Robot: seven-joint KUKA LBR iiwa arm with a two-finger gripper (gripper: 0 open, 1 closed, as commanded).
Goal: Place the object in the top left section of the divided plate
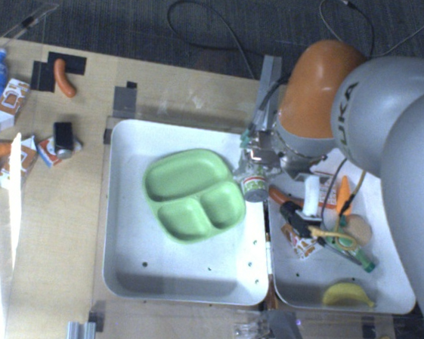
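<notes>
End effector point(255, 170) directly above small can point(254, 187).

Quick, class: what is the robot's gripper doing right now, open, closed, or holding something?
Gripper: closed on a small can, above the right rim of the green divided plate.
</notes>
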